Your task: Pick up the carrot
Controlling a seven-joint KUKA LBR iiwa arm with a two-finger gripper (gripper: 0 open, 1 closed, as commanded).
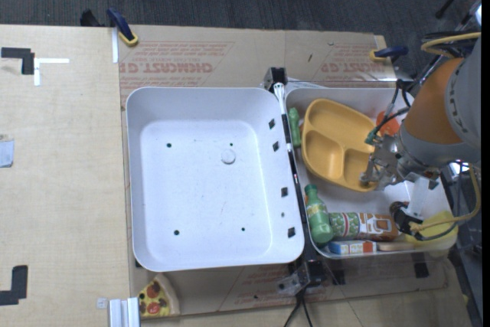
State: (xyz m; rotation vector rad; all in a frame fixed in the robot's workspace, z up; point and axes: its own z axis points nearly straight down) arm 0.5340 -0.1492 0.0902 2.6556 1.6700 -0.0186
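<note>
A small orange piece that looks like the carrot (385,121) shows at the back of the right bin (337,92), just behind the arm's wrist, which hides most of it. My gripper (374,175) points down over the right rim of a yellow divided tray (331,142), a little in front of the orange piece. I see nothing held in it.
Along the right bin's front lie a green bottle (316,214), a red-labelled bottle (360,225), a flat carton (356,246) and a banana (435,226). A thin green item (293,126) lies by the bin's left wall. The left bin (138,165) sits beside it.
</note>
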